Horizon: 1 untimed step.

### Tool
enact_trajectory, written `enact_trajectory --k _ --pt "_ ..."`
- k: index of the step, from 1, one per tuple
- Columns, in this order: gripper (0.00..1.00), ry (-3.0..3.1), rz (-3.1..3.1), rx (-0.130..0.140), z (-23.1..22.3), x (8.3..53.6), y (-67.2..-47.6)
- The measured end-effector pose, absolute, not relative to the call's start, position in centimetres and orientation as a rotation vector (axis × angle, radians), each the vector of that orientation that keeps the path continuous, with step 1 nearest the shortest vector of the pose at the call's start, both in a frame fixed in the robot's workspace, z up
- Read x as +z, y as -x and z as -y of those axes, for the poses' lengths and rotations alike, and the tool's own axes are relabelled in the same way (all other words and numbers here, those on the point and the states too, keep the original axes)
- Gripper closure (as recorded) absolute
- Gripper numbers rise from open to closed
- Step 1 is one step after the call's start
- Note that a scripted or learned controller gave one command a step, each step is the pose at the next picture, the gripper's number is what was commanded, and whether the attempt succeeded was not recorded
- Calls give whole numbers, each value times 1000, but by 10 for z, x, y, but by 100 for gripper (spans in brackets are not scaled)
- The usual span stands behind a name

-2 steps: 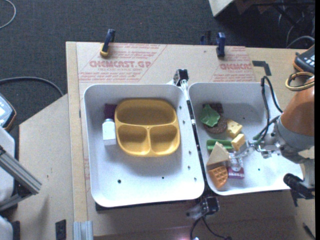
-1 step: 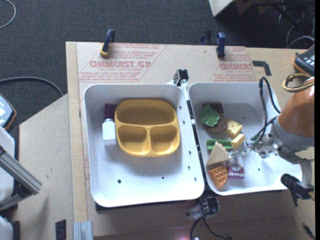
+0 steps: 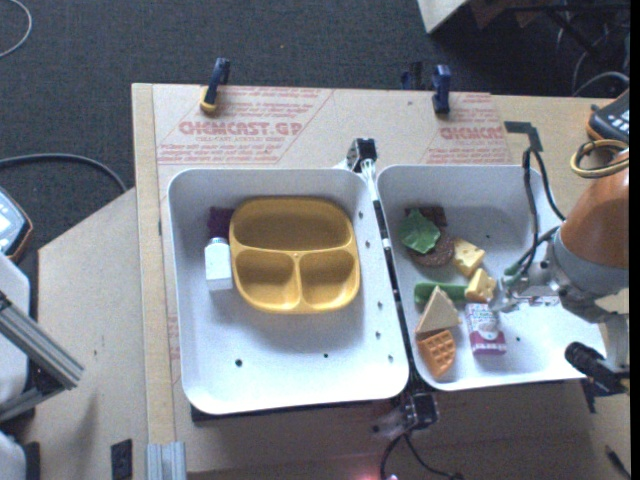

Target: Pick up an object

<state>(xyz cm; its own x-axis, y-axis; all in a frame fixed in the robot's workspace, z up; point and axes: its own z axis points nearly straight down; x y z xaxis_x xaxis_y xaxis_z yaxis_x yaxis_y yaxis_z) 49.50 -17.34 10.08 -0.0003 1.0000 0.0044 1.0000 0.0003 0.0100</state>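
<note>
Camera view is showing the gripper (image 3: 512,296) hovering low in the right bin (image 3: 520,183), just beside a yellow cheese piece (image 3: 481,285) and a pink carton (image 3: 486,329); whether it is open, closed or clamped on something cannot be told. A yellow divided tray (image 3: 294,253) is sitting in the left bin (image 3: 190,328).

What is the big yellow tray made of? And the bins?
The yellow tray looks like smooth molded plastic: one even color, rounded corners, three pressed-in sections and a soft sheen. The two white bins also look like plastic, with thin curved walls and a slightly glossy surface, though painted metal can't be ruled out.
</note>
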Motion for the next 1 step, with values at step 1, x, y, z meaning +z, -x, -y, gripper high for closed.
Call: enact_trajectory --k 1 --pt "100 -2218 -2217 2 178 147 -489"
